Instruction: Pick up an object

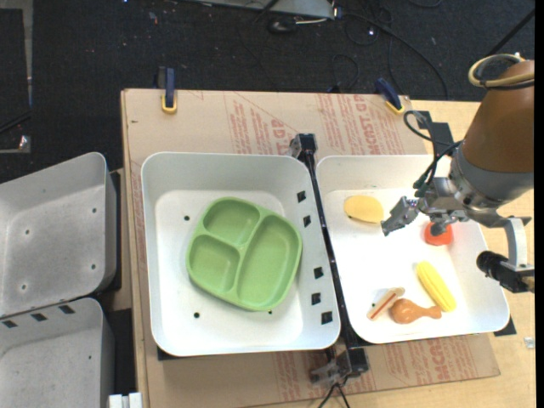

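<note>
While the claw (418,213), its state unclear, hovers between yellow potato (365,209) and red piece (439,235), corn (435,286) lies apart.

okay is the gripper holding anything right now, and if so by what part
Nothing shows between the fingers of the gripper. It hangs over the right bin, between the yellow piece and the red piece, gripping neither.

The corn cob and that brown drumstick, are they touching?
Apart. The camera view shows a strip of white bin floor between the corn cob and the brown drumstick.
</note>
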`<state>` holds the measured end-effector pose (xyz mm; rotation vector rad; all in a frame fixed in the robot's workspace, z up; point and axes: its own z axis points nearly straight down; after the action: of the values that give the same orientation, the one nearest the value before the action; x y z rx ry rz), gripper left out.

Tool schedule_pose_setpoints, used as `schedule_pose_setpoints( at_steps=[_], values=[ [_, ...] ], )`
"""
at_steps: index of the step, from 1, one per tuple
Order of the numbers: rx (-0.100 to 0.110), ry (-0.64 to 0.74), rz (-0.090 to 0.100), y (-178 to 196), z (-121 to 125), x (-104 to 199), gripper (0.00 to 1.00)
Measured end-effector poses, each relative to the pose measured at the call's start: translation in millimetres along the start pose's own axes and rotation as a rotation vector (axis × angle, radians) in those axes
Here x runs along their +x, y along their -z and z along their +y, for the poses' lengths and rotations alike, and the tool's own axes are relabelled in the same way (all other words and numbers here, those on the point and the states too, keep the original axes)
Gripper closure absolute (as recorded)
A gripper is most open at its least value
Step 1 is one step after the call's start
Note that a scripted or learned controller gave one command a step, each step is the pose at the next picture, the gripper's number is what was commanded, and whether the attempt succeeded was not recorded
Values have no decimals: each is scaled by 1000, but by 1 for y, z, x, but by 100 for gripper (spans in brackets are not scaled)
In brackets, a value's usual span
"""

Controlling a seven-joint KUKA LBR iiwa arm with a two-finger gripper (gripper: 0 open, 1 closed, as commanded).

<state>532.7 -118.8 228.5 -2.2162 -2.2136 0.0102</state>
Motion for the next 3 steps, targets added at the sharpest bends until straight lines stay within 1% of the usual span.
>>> schedule_pose_setpoints(
  at_steps=[1, 2, 3],
  values=[
    [-10, 2, -2, 5, 2, 0, 0],
    [-4, 0, -1, -59, -1, 3, 0],
    [-4, 0, 0, -122, 1, 6, 0]
  ],
)
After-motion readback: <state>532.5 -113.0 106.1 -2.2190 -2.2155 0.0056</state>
